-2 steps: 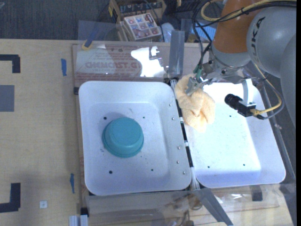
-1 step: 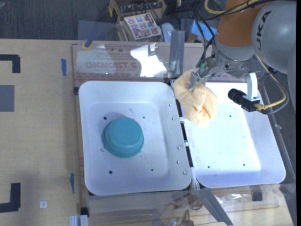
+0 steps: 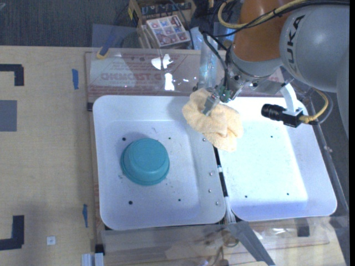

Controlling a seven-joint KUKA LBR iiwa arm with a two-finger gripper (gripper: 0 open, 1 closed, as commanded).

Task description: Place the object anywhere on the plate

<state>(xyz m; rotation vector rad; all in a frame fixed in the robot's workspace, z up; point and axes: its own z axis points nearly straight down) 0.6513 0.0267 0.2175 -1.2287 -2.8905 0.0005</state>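
Observation:
A crumpled yellow cloth (image 3: 217, 124) hangs from my gripper (image 3: 212, 102), which is shut on its top. The cloth is lifted above the divide between the two bins, near their back edge. A teal plate (image 3: 145, 160), round and upturned like a shallow bowl, lies in the middle of the left bin (image 3: 111, 204). The cloth is up and to the right of the plate, apart from it.
The right bin (image 3: 277, 182) sits under the arm (image 3: 288, 32). A black camera part (image 3: 280, 114) juts over its back right. A clear plastic panel (image 3: 144, 73) stands behind the left bin. Boxes and cables clutter the floor beyond the bench.

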